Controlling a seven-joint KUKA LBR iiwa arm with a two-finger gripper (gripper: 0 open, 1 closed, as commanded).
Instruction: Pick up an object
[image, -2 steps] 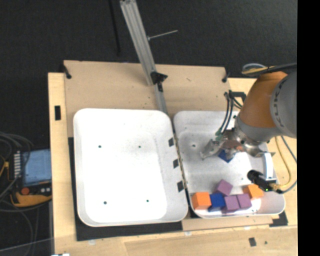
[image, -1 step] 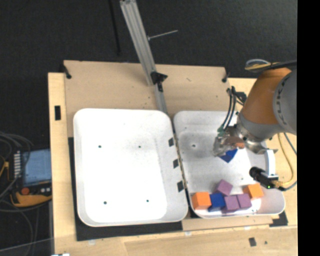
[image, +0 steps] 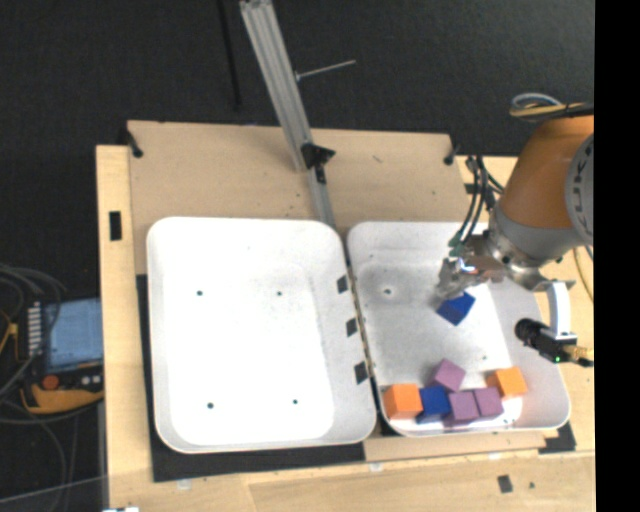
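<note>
The left bin sat beside the right bin. Along the right bin's near edge lay an orange cube, a blue cube, three purple cubes and a second orange cube. Above them, the gripper was closed on a blue block, tilted and raised off the bin floor.

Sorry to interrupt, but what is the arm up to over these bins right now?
The KUKA arm is reaching into the right bin, its gripper just above a tilted blue cube that appears lifted off the floor. Whether it is truly gripped is hard to tell. Orange, blue and purple cubes sit clustered along the bin's near edge.
</note>
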